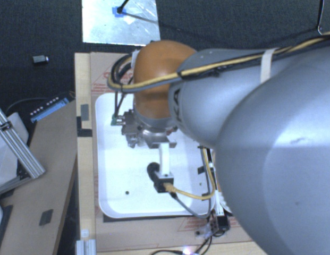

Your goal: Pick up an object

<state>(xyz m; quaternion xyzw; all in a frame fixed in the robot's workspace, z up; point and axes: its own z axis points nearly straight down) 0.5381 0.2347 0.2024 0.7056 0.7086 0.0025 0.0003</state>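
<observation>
Camera view: gripper (pixel 150 140) low over white bin (pixel 109 158), wrist (pixel 154 89) masks it, open/closed can't tell. Object position can't tell, likely under wrist. Advice: descend slow, confirm grasp before lift.

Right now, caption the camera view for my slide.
KUKA arm, orange band above the wrist, reaching down over a shallow white bin.
</observation>
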